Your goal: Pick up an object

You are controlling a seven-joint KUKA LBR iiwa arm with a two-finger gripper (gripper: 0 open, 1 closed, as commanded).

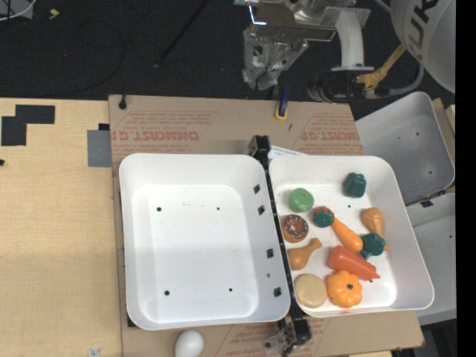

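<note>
A: Two shallow white plastic bins sit side by side on the bench, the left bin point(141, 199) and the right bin point(405, 229). Where is the two-finger metal gripper point(260, 76)?

B: High at the back, above the dark floor beyond the cardboard sheet point(186, 129), well apart from both bins. Nothing shows between its fingers, and whether they stand apart or together I cannot tell.

A: And the things to pick?

B: All well below the gripper and to its right, in the right bin. Nearest to it lies a round green plastic toy point(301, 199), with a dark green toy pepper point(355, 185) further right. Beyond those come a brown ring doughnut toy point(295, 227), a long orange toy carrot point(346, 234), a tan toy drumstick point(303, 254), a small orange toy pumpkin point(344, 289) and a pale round bun toy point(311, 290)

A: Anything outside the bins?

B: A small white ball point(189, 343), far below the gripper, just beyond the left bin's near edge
</note>
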